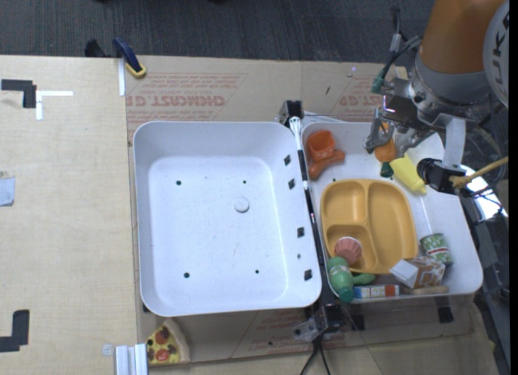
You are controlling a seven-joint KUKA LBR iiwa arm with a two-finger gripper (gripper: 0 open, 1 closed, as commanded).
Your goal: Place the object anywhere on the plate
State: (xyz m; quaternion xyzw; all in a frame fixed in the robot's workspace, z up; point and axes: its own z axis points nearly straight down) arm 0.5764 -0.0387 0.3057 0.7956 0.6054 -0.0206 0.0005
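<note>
A yellow plate [380, 203] with three compartments lies in the right bin [461, 280]. A round pink and red item [348, 247] rests in the plate's near-left compartment. My gripper [386, 145] hangs over the bin's far right part, just beyond the plate's far edge. It is shut on a small orange object [386, 153] that shows between the fingertips. The wrist and its cables hide the upper part of that object.
An orange cup [321, 150] lies at the bin's far left. A yellow corn-like toy [407, 174] sits right of the gripper. A green bottle [340, 278], a small carton [419, 271] and a green can [435, 248] line the near edge. The left bin [162, 203] is beside.
</note>
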